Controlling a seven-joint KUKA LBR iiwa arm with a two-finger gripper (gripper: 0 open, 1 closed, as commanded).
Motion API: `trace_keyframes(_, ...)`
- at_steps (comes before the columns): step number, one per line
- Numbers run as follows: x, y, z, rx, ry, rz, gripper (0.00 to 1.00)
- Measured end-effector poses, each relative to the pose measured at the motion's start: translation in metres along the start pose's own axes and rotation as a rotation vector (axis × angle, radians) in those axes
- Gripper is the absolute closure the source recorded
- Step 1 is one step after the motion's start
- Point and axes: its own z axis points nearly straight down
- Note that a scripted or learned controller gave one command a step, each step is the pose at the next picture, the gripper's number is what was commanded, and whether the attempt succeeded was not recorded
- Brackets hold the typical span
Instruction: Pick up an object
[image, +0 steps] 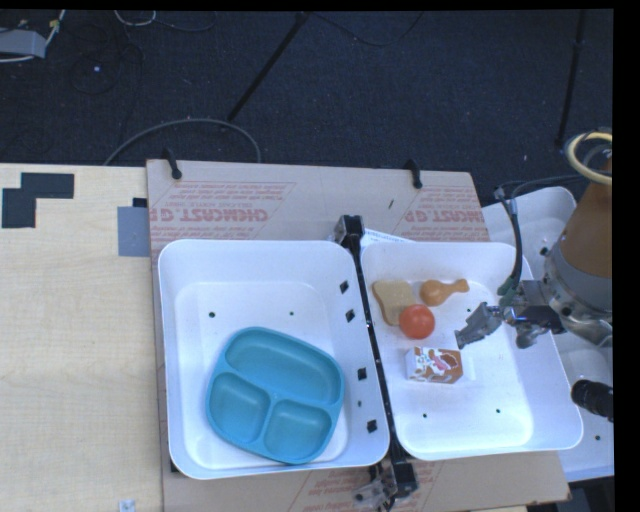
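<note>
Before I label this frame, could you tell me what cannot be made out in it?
- Gripper: too small and dark to show how its fingers stand.
- Arm: cut off by the right edge.
- Printed packet: label too small to read.
- Tan food piece: kind unclear, partly behind the tomato.

We see the arm (592, 240) with an orange-brown section topped by a pale yellowish ring, then a grey wrist housing below. Black cable loops along its left side. The pincer (478, 330) is small, dark grey metal, with angular linkage.
</note>
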Motion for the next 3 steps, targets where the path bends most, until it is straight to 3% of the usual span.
trace_keyframes(1,0.000,0.002,-0.005,-0.011,-0.002,-0.002,0.00)
trace_keyframes(3,-0.015,-0.008,0.110,-0.004,0.001,-0.001,0.00)
